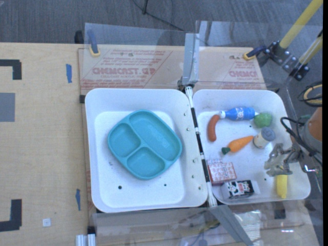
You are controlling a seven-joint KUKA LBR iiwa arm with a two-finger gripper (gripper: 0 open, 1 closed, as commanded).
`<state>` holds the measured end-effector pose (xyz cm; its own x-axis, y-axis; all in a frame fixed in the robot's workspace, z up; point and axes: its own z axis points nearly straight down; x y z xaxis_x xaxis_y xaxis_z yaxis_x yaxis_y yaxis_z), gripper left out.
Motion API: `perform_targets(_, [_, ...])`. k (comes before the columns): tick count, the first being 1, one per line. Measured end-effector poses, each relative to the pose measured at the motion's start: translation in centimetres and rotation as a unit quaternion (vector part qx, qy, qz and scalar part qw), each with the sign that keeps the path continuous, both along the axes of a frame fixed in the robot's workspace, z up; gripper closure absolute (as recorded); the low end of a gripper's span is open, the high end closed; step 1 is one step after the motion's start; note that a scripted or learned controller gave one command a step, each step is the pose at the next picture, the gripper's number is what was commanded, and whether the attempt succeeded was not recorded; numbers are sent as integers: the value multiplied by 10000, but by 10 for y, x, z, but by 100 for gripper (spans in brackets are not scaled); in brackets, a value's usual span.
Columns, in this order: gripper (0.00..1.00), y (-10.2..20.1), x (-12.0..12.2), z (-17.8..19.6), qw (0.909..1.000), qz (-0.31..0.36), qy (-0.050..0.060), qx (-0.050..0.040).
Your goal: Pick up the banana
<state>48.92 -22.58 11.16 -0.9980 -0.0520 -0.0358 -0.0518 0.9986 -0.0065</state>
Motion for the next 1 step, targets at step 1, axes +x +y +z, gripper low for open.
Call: perform_targets(1, [100,2,16,-22,9339,-3572,127,83])
